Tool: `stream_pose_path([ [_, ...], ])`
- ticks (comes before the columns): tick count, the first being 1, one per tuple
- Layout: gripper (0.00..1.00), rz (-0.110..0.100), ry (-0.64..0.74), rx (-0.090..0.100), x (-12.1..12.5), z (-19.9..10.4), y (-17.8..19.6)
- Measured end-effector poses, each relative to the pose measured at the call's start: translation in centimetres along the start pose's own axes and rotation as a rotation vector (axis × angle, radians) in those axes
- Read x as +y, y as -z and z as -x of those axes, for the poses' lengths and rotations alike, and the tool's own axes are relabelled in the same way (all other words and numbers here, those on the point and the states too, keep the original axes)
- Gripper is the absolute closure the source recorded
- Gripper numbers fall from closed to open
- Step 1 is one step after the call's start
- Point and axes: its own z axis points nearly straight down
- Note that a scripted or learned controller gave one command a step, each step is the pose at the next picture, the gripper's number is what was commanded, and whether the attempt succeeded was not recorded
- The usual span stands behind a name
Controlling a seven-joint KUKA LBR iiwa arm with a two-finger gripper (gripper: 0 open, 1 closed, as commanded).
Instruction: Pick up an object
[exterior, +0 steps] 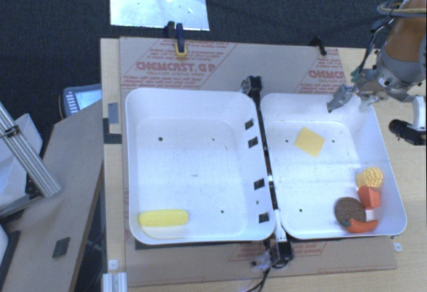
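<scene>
While the arm hangs at the far right edge of the scene, nothing is yet lifted, and the findings are as follows.

Arm: grey, orange band above the wrist, reaching in from the right over the far right corner of the right bin [383, 151].
Gripper [347, 95]: above the far rim of the right bin; nothing lies between its ends; whether it is released or clenched cannot be told at this size.
Nearest thing: yellow square [310, 141], lying flat on the floor of the right bin, near and left of the gripper, apart from it.
Long axis: none to speak of; the square sits turned like a diamond, corners pointing far and near.
Right bin, near right corner: a cluster of a corn cob [371, 177], an orange block [369, 197], a brown disc [347, 211] and a carrot [362, 225], touching or just beside one another, well apart from the gripper.
Left bin [137, 151]: one yellow banana-like piece [163, 218] at the near left corner, long axis left to right, farthest from the gripper.
Judgement: the square is the shortest reach, but it lies thin and flat, so a grasp may slip; the cluster is crowded.
</scene>
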Motion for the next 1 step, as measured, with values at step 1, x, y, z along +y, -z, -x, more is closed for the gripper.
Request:
stream_pose_path([
  [1,0.0,-0.002,0.0,0.0,-0.03,-0.03,-0.7],
])
